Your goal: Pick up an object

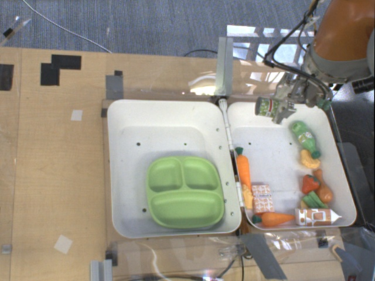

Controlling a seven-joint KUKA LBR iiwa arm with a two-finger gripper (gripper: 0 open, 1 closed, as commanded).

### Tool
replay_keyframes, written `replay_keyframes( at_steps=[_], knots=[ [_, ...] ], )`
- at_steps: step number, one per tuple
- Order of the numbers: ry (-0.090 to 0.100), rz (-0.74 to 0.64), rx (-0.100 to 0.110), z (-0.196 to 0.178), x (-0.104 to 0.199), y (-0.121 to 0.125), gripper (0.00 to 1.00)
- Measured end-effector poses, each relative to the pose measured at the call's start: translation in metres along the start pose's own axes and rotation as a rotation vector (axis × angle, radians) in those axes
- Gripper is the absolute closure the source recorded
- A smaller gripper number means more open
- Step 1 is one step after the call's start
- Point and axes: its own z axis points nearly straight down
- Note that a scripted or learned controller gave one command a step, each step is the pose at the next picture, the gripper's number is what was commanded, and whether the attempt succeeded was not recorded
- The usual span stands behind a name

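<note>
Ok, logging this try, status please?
Claw above right bin's far edge. Small green can at its tip, lifted; grip unclear. Nothing in the way.

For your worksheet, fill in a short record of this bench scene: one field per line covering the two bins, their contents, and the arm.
left bin: shallow white bin bearing a light green three-compartment plastic plate
right bin: shallow white bin with toy food along its right and near sides
near divider: orange toy carrot
front edge: white and orange toy carton, lying down
right side: green toy bottle
gripper: above right bin's far edge, by a small green and white can; grasp unclear
</note>
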Motion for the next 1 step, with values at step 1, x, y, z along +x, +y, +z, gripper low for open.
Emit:
replay_keyframes(
  at_steps=[1],
  knots=[
    [-0.010, -0.004, 0.000, -0.0130, -0.0026, 0.0015, 1.00]
  ],
)
